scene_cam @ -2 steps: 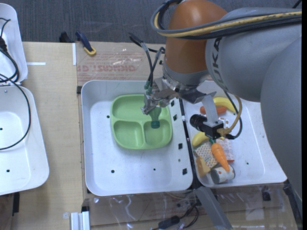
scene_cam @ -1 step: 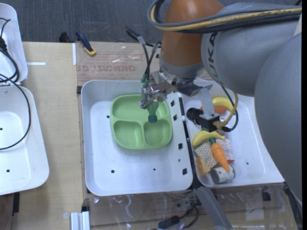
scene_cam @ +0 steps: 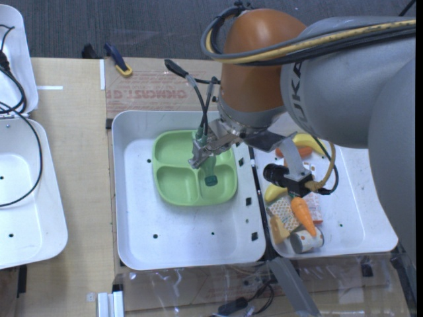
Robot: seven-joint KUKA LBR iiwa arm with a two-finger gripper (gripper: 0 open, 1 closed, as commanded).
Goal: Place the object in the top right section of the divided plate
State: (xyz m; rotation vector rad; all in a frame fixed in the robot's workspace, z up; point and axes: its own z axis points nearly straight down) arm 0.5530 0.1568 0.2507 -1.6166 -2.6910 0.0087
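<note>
A small dark green object [scene_cam: 210, 179] sits in the right-hand section of the divided plate [scene_cam: 173, 149], close to the ridge that splits the plate's near half. It is right at the tip of the gripper [scene_cam: 203, 160], which hangs over the middle of the plate. From this slant I cannot tell whether the gripper is spread, pressed together, or pinching the object, because its metal parts overlap the object and the plate behind them.

The plate is light green with three sections. It lies flat in the far half of the left bin [scene_cam: 172, 236], nearer the wall shared with the right bin [scene_cam: 360, 203].

The arm [scene_cam: 344, 78] comes in from the right, and its orange band [scene_cam: 261, 51] is above the far edge of the left bin.

In the right bin a cluster of things is crowded against the shared wall. There is a banana [scene_cam: 305, 141] at the far end, then a carrot [scene_cam: 303, 215] lying lengthwise. Just beside the carrot is a pale checked piece [scene_cam: 281, 210], and a grey-and-white cylinder [scene_cam: 305, 242] is at the near end.

On the counter [scene_cam: 66, 98] beyond the bins lies a sheet of cardboard [scene_cam: 155, 92] with red lettering. A blue-and-yellow tool [scene_cam: 117, 59] is at its far corner. At the left edge another white tub [scene_cam: 33, 203] has a black cable [scene_cam: 30, 137] looping over it
</note>
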